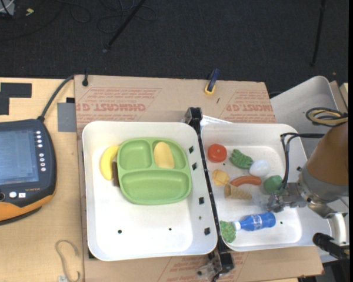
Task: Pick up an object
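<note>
Clutter fills the right bin [294,135], so the gripper [276,202] sits low among it, between the green ball [273,183] and blue bottle [256,221]; whether anything is clamped, I cannot tell.

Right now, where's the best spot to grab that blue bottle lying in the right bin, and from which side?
Probably the blue bottle is best gripped across the middle of its body, coming from above. It lies on its side, its long axis running left to right, so the fingers would close across its narrow width. The green item sits at its left end, so the middle is the freer part. The gripper is just above it.
</note>
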Action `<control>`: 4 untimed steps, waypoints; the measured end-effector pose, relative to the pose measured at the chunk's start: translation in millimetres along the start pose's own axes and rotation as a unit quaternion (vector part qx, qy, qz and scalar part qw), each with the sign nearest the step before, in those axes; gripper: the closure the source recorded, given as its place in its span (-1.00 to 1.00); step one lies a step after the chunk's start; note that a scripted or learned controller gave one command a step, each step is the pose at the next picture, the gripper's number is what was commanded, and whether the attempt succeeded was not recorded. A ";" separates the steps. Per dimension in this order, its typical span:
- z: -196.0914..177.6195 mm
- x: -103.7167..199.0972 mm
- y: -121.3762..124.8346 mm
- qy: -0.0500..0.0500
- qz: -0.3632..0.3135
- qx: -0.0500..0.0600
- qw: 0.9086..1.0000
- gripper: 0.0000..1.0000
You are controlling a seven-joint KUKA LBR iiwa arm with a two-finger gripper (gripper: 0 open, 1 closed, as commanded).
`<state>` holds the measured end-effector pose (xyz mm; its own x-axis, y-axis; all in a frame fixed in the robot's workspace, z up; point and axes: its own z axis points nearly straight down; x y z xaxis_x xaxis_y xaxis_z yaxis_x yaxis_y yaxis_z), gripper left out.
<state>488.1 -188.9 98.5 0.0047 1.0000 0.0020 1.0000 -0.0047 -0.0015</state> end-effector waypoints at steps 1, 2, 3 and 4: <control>-41.9 -2.6 0.9 -0.001 -0.003 -0.001 1.000 1.00; -92.4 -1.4 -8.4 -0.001 -0.002 -0.002 1.000 1.00; -131.2 -2.2 -7.7 -0.001 -0.003 -0.002 1.000 1.00; -140.2 47.2 4.2 0.000 -0.005 0.000 1.000 1.00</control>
<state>492.7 -141.9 238.9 -0.0053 1.0000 0.0026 1.0000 0.0053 -0.0006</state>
